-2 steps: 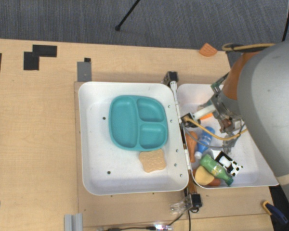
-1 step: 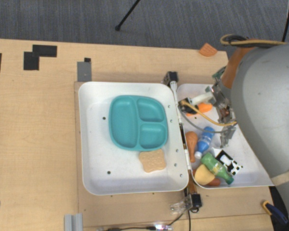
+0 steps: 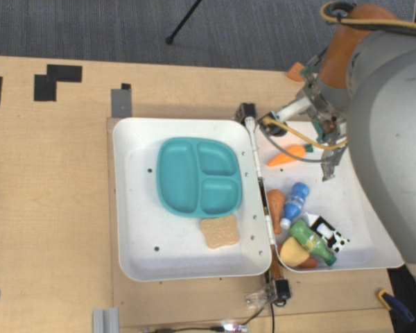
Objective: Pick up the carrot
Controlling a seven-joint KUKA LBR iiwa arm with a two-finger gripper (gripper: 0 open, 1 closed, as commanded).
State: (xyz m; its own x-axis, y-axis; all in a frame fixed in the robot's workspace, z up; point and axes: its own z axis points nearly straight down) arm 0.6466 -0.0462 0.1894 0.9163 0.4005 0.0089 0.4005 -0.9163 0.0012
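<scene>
The carrot [image 3: 286,158] is orange with a small green top. It lies flat on the floor of the right bin [image 3: 364,217], near that bin's far left corner, with the green end pointing right. My gripper [image 3: 322,152] hangs from the grey arm just right of the carrot's green end, low over the bin. Cables looping around the wrist hide part of it. Nothing visibly sits in its grasp, and the carrot rests on the bin floor.
Nearer in the right bin lie a brown sausage [image 3: 275,203], a blue bottle [image 3: 295,200], a green bottle [image 3: 311,241], a yellow fruit [image 3: 294,252] and a black-and-white tag [image 3: 331,232]. The left bin [image 3: 135,207] holds a teal divided plate [image 3: 197,175] and a toast slice [image 3: 219,232].
</scene>
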